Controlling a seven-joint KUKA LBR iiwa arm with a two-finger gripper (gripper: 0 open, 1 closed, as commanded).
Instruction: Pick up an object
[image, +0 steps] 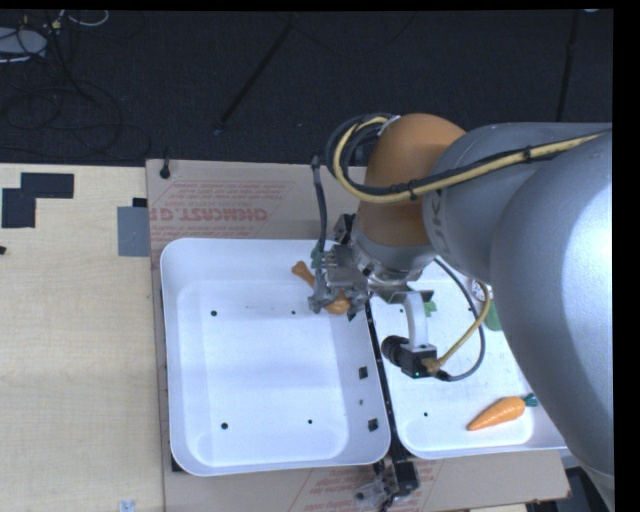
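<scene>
My gripper (327, 290) hangs over the far right corner of the left bin (190, 400), close to the divider between the bins. An orange object (300, 270) sits between its fingers. One end pokes out at the upper left and the other end (341, 306) shows at the lower right of the fingers. The gripper is shut on it. The arm's orange band (410, 150) and grey body cover much of the right bin (440, 440).
An orange carrot with a green tip (497, 413) lies in the near right part of the right bin. A small green piece (430, 308) shows beside the wrist. Cables and a black connector (412, 357) hang over the right bin.
</scene>
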